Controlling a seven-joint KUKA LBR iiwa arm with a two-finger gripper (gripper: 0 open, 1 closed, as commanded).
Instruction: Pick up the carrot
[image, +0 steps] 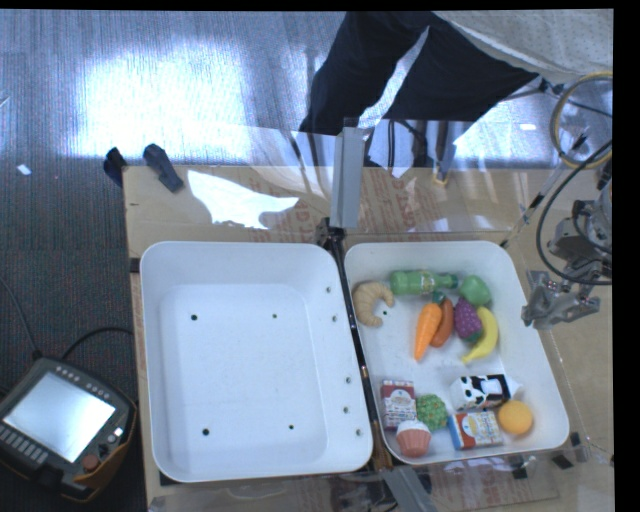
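The orange carrot (427, 330) with a green top lies in the middle of the right bin (440, 368), tip toward the near side. A darker orange piece (444, 322) lies against its right side, with purple grapes (466, 318) and a yellow banana (483, 337) beyond that. My gripper (560, 303) hangs outside the bin's right rim, level with the carrot and well to its right. It touches none of the toys.
A croissant (373, 301), green bottle (422, 283) and green pepper (475, 290) lie at the bin's far side. A red box (398, 402), broccoli (431, 410), cupcake (412, 437), cow carton (481, 390) and orange (515, 417) crowd its near side. The left bin (150, 265) adjoins.
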